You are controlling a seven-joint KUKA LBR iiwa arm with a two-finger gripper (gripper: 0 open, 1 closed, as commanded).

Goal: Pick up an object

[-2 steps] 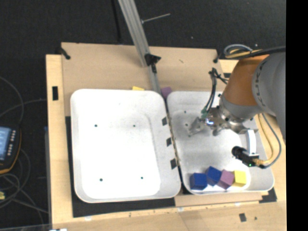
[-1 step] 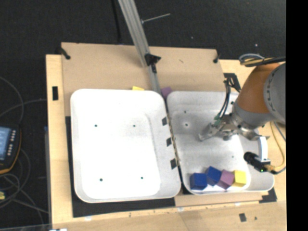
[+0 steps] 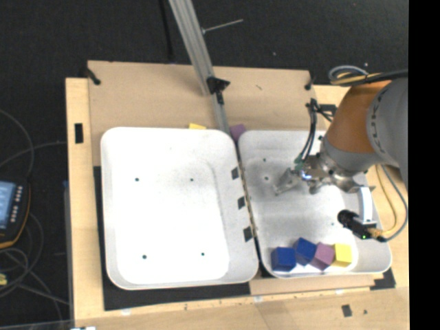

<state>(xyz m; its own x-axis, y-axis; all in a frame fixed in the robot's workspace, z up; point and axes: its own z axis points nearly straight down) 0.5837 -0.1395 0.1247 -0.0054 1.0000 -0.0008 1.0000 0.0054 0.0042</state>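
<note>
Blocks (image 3: 311,254) at near rim, arm (image 3: 357,133) bent (from right), tool (image 3: 287,181) above bin (image 3: 275,218)

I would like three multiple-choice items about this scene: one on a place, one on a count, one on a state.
1. Where do the blocks lie?
A. Along the near edge of the right bin
B. In the middle of the left bin
C. On the floor

2. How many blocks lie in that row?
A. Two
B. Four
C. Seven

3. What is the gripper doing?
A. Carrying a blue block
B. Touching the yellow block
C. Hanging over bare bin floor, apart from the blocks

Answers: 1 A, the row sits at the right bin's near edge. 2 B, two blue, one purple, one yellow. 3 C, the gripper is over the bin's middle, and the row lies nearer the camera.
</note>
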